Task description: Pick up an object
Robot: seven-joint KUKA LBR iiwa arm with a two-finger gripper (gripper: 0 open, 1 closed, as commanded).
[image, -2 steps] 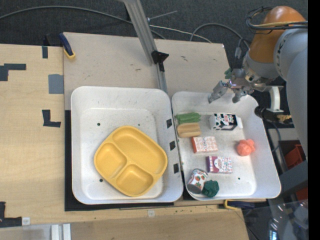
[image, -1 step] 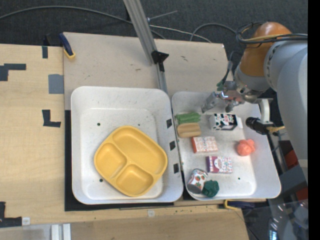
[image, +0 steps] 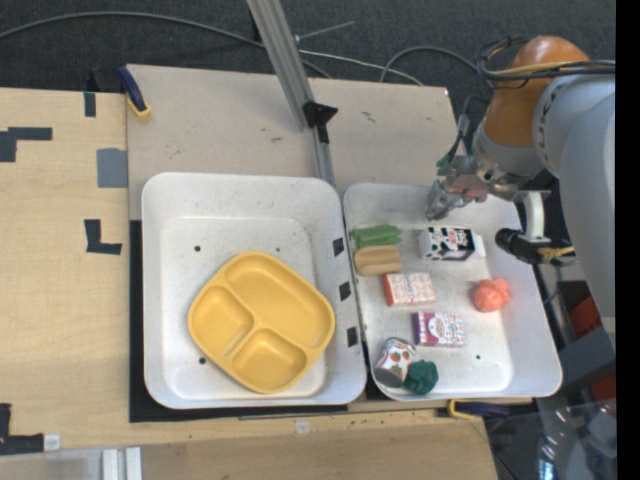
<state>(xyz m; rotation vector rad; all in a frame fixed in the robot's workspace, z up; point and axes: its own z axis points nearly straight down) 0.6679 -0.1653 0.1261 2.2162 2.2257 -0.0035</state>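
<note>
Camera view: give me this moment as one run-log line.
gripper: over right bin, far edge, holding nothing seen | nearest: black-and-white carton | yellow tray: left bin

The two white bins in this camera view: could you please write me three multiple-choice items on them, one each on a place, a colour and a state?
1. Where does the yellow tray lie?
A. In the left bin
B. In the right bin
C. On the bare bench

2. What colour is the round item near the right bin's right wall?
A. Blue
B. Salmon orange
C. Black

3. How does the gripper stand?
A. Lifted high with the tray
B. Resting in the left bin
C. Low over the right bin's far edge, near the black-and-white carton

Answers:
1. A, it sits inside the left bin.
2. B, it is salmon orange against the white floor.
3. C, it hangs just above the carton, nothing visibly held.
</note>
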